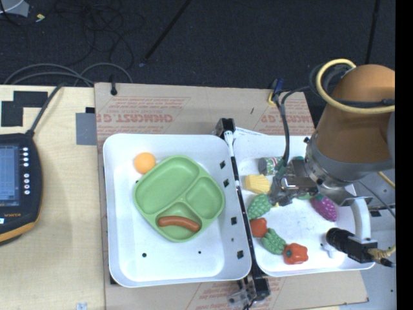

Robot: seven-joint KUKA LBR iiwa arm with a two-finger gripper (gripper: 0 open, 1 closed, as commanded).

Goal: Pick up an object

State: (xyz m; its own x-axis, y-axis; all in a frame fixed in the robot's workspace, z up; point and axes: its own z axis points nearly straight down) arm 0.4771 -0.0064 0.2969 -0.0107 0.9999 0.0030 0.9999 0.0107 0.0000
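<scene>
Green toy (260, 205) beside corn (257, 184) (touching?), tomato (259, 227) near.

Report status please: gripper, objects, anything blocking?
Gripper low in right bin, among toy food. Nearest: yellow corn, green vegetable. Nothing seen held. Grip state unclear.
</scene>
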